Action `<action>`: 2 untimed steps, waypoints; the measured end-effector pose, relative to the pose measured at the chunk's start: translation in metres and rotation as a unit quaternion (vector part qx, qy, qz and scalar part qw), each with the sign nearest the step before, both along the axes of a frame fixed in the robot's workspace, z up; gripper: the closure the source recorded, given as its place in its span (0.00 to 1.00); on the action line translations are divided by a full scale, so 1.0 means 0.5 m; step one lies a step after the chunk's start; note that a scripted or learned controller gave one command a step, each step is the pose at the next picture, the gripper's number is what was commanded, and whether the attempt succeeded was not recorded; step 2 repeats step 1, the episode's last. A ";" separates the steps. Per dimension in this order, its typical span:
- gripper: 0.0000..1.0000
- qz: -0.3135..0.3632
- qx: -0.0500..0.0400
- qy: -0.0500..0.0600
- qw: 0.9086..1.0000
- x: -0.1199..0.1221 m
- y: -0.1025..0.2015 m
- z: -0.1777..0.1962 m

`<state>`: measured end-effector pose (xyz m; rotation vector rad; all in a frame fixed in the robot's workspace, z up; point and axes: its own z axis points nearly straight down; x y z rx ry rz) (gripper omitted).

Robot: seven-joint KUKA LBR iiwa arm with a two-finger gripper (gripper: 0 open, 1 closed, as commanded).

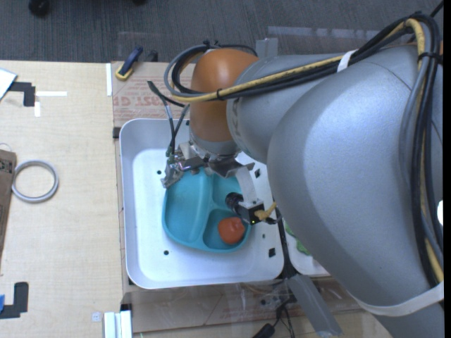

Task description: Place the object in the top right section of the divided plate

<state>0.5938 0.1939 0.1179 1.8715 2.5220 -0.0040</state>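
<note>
One fixed camera looks down at a slant on the bench (56,259), fairly near; the arm (352,153) enters from three o'clock, the white bin (141,259) sits centre.

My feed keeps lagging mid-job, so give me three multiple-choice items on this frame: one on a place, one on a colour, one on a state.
1. Where does the divided plate lie?
A. in the white bin
B. on the wooden benchtop
C. on the floor

2. What colour is the plate?
A. red
B. teal blue
C. yellow

3. How does the orange-red object lie?
A. hanging in the air
B. resting in a plate section
C. on the bin floor

Answers: 1 A, the bin's white walls surround the plate. 2 B, its surface is plainly teal. 3 B, it sits inside the compartment at the plate's lower right in the camera view, below the end effector.
</note>
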 end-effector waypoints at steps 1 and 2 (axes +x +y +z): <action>0.00 0.067 0.000 0.000 0.998 -0.053 -0.020 0.204; 0.00 0.067 0.000 0.000 0.998 -0.053 -0.020 0.204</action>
